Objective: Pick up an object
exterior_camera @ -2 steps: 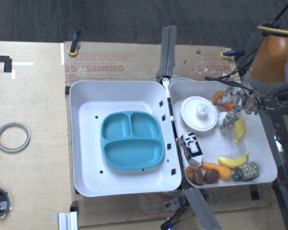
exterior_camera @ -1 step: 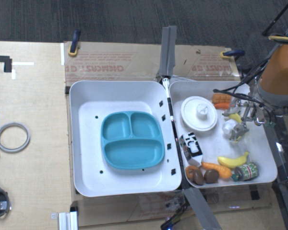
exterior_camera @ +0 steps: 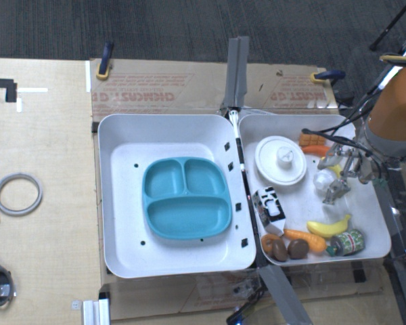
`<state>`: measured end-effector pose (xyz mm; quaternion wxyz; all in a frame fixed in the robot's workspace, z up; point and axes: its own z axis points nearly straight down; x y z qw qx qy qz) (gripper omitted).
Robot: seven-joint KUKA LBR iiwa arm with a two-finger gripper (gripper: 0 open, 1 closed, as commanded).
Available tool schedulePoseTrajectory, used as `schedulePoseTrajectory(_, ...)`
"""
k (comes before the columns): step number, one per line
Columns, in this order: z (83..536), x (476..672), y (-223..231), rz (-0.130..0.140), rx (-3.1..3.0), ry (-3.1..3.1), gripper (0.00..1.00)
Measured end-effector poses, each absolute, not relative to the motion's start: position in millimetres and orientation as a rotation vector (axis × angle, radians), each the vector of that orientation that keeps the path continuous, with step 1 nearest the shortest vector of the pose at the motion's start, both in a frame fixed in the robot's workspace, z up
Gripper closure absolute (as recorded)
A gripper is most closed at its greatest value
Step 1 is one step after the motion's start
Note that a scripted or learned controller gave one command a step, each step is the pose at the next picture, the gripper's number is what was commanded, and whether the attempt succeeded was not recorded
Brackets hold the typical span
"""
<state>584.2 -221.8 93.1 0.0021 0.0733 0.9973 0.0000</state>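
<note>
Likely target: small pale clear-looking object (exterior_camera: 323,179) in the right bin (exterior_camera: 379,212), just right of the white lid (exterior_camera: 281,160), which I use as landmark. Gripper (exterior_camera: 336,189) hangs right beside that object, down-right of the lid; jaws too blurred by cabling, cannot tell whether spread or pinching anything.

Below the lid along the bin's near side: banana (exterior_camera: 329,227), carrot (exterior_camera: 304,237), green can (exterior_camera: 346,243), two brown round items (exterior_camera: 288,249); they look pooled there. Orange piece (exterior_camera: 312,143) up-right of the lid.

Far left of the lid, teal divided plate (exterior_camera: 187,198) sits alone in the left bin (exterior_camera: 115,202), probably the drop spot. Tape roll (exterior_camera: 17,193) on the tabletop (exterior_camera: 40,141) beyond.
</note>
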Motion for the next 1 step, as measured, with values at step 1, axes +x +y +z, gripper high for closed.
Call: schedulePoseTrajectory(1, 93.4, 636.1, -188.3, 0.0, 0.362, 3.114, 0.0)
